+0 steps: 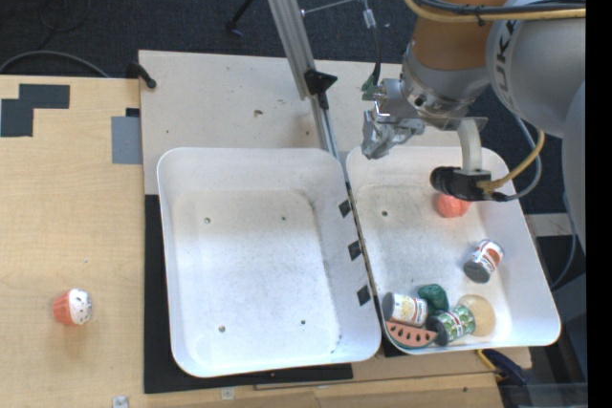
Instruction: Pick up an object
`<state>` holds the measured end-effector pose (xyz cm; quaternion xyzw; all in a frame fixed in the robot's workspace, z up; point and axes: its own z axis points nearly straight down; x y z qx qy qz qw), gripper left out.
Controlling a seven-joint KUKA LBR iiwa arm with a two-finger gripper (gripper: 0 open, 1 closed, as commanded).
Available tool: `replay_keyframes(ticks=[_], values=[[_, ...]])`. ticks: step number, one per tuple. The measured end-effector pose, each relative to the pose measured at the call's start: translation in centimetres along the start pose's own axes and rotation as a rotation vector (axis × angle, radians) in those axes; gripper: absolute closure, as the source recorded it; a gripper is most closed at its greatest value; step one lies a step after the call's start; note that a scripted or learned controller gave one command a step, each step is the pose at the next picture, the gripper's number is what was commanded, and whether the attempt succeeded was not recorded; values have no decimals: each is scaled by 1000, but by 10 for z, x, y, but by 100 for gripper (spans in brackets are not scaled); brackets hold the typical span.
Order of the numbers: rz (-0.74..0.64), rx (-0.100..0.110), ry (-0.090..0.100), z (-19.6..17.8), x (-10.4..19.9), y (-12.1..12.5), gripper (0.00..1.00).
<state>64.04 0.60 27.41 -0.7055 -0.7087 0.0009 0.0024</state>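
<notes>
My gripper (380,140) hangs over the far left corner of the right bin (406,215), fingers pointing down, with nothing seen between them. An orange-red ball (451,204) lies in the bin's far right part, partly behind a black fitting. A small can with a red and white label (484,260) lies near the right wall. At the near edge sit a small jar (409,309), a dark green object (433,294), a green can (453,322), a tan disc (480,311) and a watermelon slice (408,334).
The left bin (253,253) adjoins the right one along a divider with black clips (353,248). A slanted aluminium bar (292,24) rises behind the bins. A small red and white toy (73,307) lies on the wooden bench at left.
</notes>
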Motion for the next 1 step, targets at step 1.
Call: replay_keyframes(ticks=[1], values=[[0,1,0,6,54,-5,100]])
